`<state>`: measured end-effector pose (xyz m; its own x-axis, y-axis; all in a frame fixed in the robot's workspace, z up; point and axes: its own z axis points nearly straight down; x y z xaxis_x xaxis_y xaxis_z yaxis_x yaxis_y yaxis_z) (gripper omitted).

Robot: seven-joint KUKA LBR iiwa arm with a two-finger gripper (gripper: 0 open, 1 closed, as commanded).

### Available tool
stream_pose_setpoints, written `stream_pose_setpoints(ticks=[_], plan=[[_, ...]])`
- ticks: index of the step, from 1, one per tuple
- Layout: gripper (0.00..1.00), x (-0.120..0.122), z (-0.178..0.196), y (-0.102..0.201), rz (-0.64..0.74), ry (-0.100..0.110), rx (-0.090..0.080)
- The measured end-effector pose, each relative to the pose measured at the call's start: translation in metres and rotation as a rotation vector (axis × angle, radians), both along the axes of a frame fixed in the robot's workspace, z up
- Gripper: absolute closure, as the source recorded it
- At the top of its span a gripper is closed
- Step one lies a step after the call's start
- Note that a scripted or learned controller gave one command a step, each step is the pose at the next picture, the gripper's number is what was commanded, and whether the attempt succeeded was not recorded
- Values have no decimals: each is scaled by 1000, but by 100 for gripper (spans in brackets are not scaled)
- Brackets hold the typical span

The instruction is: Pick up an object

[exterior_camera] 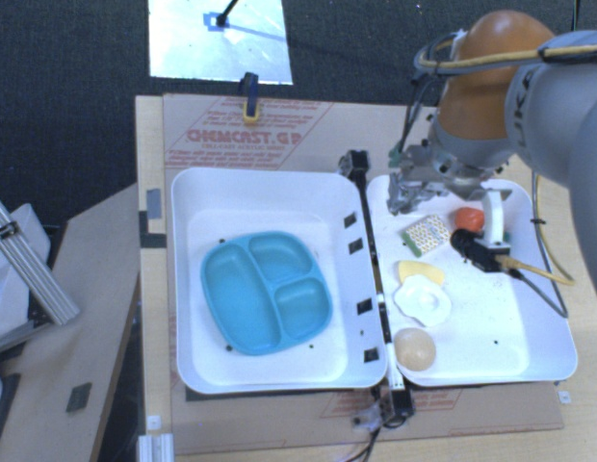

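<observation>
While the gripper [406, 196] hangs low over the far left corner of the right bin [530, 335], the approach step of the pick appears to be in hand; nothing is seen gripped, and whether the gripper is open or closed cannot be told. The likeliest target is the checkered packet [426, 232]. It lies flat on the bin floor just beside the gripper, on the side toward the near edge. It is a small, thin, green-and-white square, turned askew to the bin walls. The next move probably calls for a short shift toward the near edge and a careful descent, since so flat a thing offers little to close on. A red ball [469, 218] sits near the packet, toward the right edge. A yellow slice [421, 271], a fried egg [423, 302] and a beige ball [415, 348] run along the left wall to the near left corner. The left bin [279, 195] carries a blue divided plate [268, 292] near its middle.
</observation>
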<state>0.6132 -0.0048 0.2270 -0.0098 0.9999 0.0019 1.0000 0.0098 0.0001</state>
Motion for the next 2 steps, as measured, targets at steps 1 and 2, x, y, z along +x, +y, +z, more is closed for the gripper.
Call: stream_pose_setpoints(ticks=[1, 2], plan=[[100, 5, -5, 56, 0, -2, 0], [100, -4, 6, 108, 1, -2, 1]])
